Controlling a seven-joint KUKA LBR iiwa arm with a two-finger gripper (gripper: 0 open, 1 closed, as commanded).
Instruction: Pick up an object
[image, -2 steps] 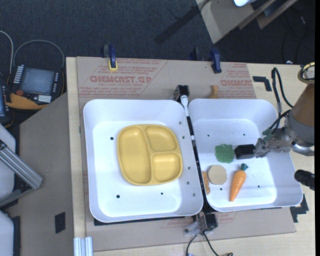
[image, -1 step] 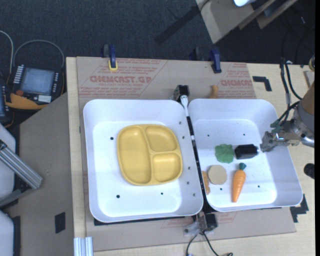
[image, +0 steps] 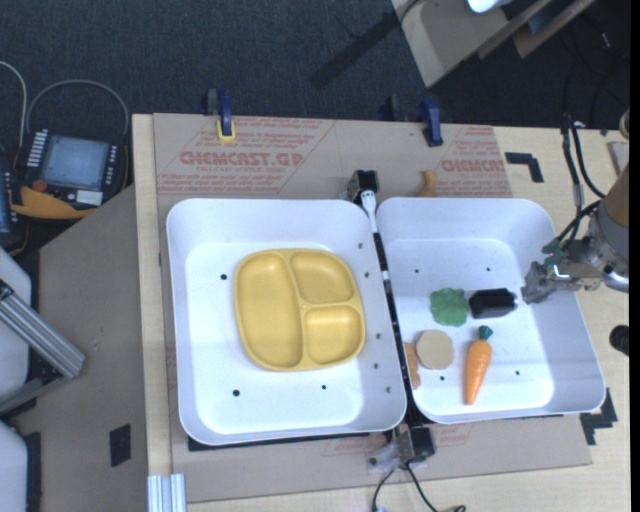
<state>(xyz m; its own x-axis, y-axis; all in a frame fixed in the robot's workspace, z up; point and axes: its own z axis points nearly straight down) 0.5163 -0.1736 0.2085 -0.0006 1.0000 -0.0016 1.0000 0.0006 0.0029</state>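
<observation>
Jaw opening: cannot be told at this resolution; nothing visible between them. Gripper (image: 540, 282) positioned at right edge of right bin (image: 520, 222). Nearest camera: carrot (image: 477, 368), long axis running near-to-far, leaf end farthest. Beside it, tan disc (image: 434, 349). Farther back: green object (image: 449, 306) touching black block (image: 492, 301), long axis left-right. Black block closest to gripper, just to its left in view. Left bin (image: 200, 240): yellow divided tray (image: 298, 307), well apart.

Bright even overhead light, white bins (image: 200, 300) slightly washed out, soft faint shadows, mild overall softness
</observation>
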